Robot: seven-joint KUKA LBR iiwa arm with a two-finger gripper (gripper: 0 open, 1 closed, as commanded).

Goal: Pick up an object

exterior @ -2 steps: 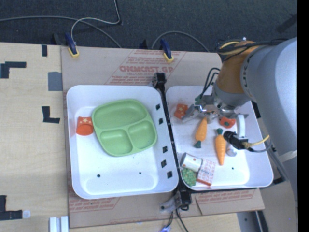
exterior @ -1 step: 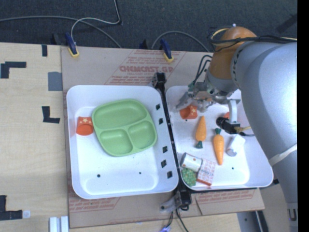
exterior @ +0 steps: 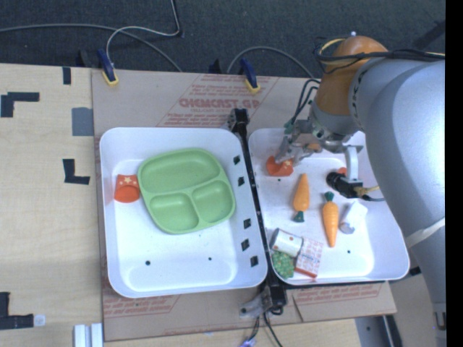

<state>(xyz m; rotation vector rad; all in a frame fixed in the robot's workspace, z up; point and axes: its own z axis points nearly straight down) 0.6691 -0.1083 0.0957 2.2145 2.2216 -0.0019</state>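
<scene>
Two white bins lie side by side; in the right bin (exterior: 376, 262) the gripper (exterior: 283, 157) touches a red-orange object (exterior: 278, 167); its finger state I cannot tell.

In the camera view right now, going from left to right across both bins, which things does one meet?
Orange cup → green divided plate → small can lying on its side → upper carrot → lower carrot. The pincer and the red item under it overlap, so I leave them out.
</scene>
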